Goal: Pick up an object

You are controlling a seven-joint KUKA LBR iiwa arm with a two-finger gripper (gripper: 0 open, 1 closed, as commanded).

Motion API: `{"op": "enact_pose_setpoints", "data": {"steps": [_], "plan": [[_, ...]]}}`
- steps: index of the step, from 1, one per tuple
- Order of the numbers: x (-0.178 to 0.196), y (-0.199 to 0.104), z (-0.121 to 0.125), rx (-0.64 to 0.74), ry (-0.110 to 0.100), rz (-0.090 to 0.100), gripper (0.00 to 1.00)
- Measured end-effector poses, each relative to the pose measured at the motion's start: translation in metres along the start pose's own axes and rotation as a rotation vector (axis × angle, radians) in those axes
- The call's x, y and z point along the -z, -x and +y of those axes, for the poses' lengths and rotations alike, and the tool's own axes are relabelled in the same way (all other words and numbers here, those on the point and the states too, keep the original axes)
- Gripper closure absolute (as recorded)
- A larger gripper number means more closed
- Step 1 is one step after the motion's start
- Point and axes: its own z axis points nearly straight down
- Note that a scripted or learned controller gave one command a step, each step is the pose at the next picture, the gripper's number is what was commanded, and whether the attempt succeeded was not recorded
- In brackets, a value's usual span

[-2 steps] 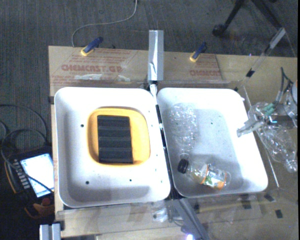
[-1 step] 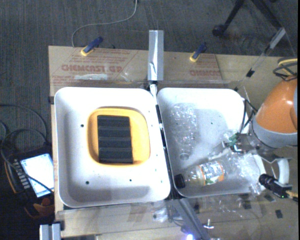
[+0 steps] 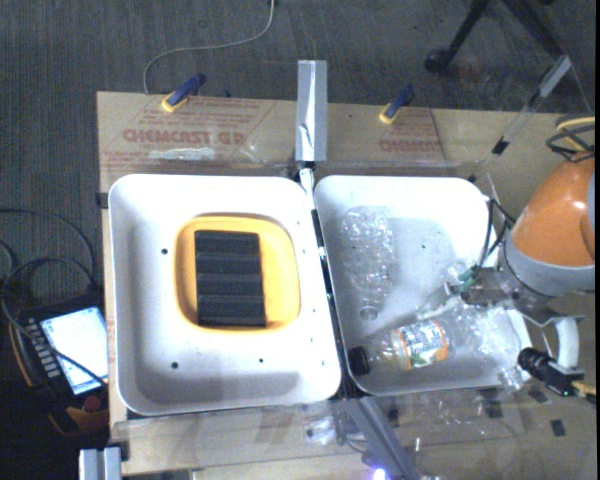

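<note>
Dark carpet surrounds a bench where two shallow white bins sit side by side on cardboard. From my seat, the left bin (image 3: 130, 298) holds a yellow tray (image 3: 285, 268) with a black ribbed block (image 3: 228, 278) lying in it. The right bin (image 3: 420, 203) holds clear plastic bottles: one (image 3: 368, 253) lies near the divider, long axis running up and down the view, and another with an orange label (image 3: 415, 345) lies along the near wall, long axis running left to right, dark cap toward the divider.

My arm (image 3: 552, 233) comes in from the right, its orange band over the right bin's far-right edge. The gripper (image 3: 468, 286) looks to be at the bin's right side, amid crumpled clear plastic (image 3: 485, 328), and whether it is open or closed I cannot tell from here.

I judge the labelled bottle the nearest candidate: it lies just below and to the left of the gripper, so the reach would go inward and toward the near wall, closing across its short width.

Clear plastic against white makes outlines hard to read, and the arm's bulk hides the bin's right wall.
</note>
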Motion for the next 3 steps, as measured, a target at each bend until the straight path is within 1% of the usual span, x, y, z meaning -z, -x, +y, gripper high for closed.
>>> {"op": "enact_pose_setpoints", "data": {"steps": [1,2,3], "plan": [[-0.045,0.010,-0.001,0.107,0.011,-0.003,0.00],[-0.036,0.010,0.000,0.107,0.013,-0.002,1.00],[0.070,-0.027,0.029,0.137,0.003,-0.003,1.00]]}}
